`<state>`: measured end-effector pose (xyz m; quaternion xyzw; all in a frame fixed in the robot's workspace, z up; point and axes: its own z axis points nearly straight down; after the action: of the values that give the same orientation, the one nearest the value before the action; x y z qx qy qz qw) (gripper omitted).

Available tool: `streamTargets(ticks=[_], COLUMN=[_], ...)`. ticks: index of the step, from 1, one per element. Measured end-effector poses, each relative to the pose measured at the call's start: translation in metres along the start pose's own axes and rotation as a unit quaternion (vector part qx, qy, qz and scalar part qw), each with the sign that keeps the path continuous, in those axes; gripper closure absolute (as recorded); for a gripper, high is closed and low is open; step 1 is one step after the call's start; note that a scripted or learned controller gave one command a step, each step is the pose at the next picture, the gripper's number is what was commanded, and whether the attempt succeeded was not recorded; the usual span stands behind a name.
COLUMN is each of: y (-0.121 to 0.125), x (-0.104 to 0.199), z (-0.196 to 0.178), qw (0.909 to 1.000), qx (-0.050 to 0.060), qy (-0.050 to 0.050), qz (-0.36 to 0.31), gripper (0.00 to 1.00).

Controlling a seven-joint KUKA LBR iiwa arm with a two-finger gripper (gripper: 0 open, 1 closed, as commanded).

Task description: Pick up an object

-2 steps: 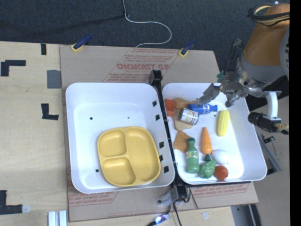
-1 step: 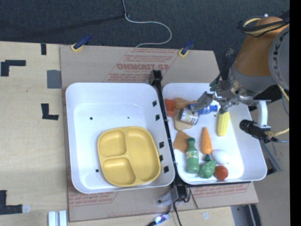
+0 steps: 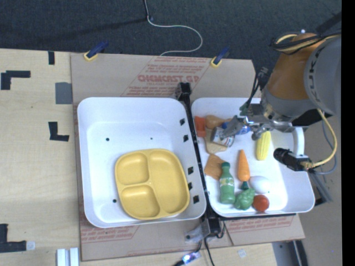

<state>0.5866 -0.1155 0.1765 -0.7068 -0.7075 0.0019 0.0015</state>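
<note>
Cardboard sheet [image 3: 166, 76] covers the bench under both bins, red print on its far part, blue-yellow clamps at the far corners. Grey arm [image 3: 310, 76] with orange band comes in from the right, over the far right corner of the right bin.

Left bin [image 3: 105, 121] holds a yellow divided plate [image 3: 151, 183], three compartments, lying in the near right part of the bin, nothing on it.

Right bin [image 3: 299, 195] holds all the small stuff. Gripper [image 3: 236, 127] hangs low over the far left part of this bin, pointing left; cannot tell if anything sits between the fingers, and cannot tell how they stand, too cluttered there. Just at the tip there is a small blue and white item [image 3: 226, 131], contact unclear.

Things in the right bin, big to small: corn cob [image 3: 263, 144], yellow, upright in view, just right of the gripper. Green bottle [image 3: 226, 183] with a red cap, near centre. Carrot [image 3: 243, 165], between bottle and corn. Tan bread slice [image 3: 216, 144] beneath the gripper tip; another tan piece [image 3: 213, 166] nearer, touching the bottle. Orange-red piece [image 3: 201, 125] at the far left by the bin wall. Broccoli [image 3: 243, 198], green, near edge, right of the bottle base. White egg [image 3: 259, 183] just right of the carrot tip. Red tomato [image 3: 260, 203] near the edge, beside the broccoli.

Black cable [image 3: 172, 26] loops across the dark floor at the far side.
</note>
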Motion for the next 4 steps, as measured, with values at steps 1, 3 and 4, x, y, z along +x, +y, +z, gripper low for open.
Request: streamTargets(ticks=[1, 3, 4], y=[0.004, 0.006, 0.008], x=[-0.006, -0.003, -0.002], z=[0.048, 0.079, 0.016], qw=[1.0000, 1.0000, 1.0000], qx=[0.001, -0.004, -0.005], qy=[0.000, 0.002, 0.000], qz=[0.000, -0.001, 0.000], gripper=[0.00, 1.00, 1.00])
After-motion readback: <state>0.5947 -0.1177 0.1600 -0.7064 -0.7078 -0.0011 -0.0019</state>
